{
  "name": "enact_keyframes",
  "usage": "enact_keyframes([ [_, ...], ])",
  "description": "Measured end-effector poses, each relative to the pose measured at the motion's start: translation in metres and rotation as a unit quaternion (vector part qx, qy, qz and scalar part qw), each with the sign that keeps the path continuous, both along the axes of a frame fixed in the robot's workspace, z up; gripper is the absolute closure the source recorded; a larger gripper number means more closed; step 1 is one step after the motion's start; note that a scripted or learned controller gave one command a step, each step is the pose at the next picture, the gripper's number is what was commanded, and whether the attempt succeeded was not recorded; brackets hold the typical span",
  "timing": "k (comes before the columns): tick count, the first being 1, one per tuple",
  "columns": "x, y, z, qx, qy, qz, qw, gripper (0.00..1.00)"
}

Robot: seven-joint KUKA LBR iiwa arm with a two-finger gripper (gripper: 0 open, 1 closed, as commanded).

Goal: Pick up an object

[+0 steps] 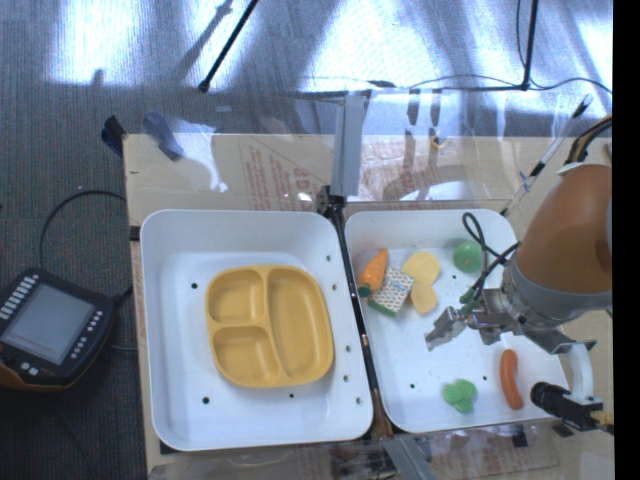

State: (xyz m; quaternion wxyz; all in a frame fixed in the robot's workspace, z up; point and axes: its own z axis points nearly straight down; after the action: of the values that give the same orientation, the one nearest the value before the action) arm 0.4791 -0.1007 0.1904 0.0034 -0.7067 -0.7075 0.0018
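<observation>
My gripper (pixel 443 329) hangs over the middle of the right bin (pixel 400 408), above bare white floor. To its upper left lie an orange carrot (pixel 373 268), a checkered green-edged block (pixel 392 290) and two pale yellow pieces (pixel 422 266) (pixel 424 299). A green ball (pixel 466 257) rests near the back of the bin, behind the cables on the arm. A red sausage (pixel 510 378) and a green leafy toy (pixel 460 396) lie at the front right, just below the wrist. I see nothing held.
The left bin (pixel 170 368) holds a yellow divided plate (pixel 268 325). A raised wall (pixel 352 298) separates the two bins. The arm's orange body (pixel 570 238) covers the right bin's far right side. A tablet (pixel 45 326) sits on the floor at left.
</observation>
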Motion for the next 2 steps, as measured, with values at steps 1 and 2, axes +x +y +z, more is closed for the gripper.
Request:
enact_keyframes([
  [1,0.011,-0.077,-0.029,-0.0007,0.0,-0.018,0.9998,0.0],
  [2,0.007,-0.104,-0.098,0.0002,-0.007,-0.078,0.9969,0.0],
])
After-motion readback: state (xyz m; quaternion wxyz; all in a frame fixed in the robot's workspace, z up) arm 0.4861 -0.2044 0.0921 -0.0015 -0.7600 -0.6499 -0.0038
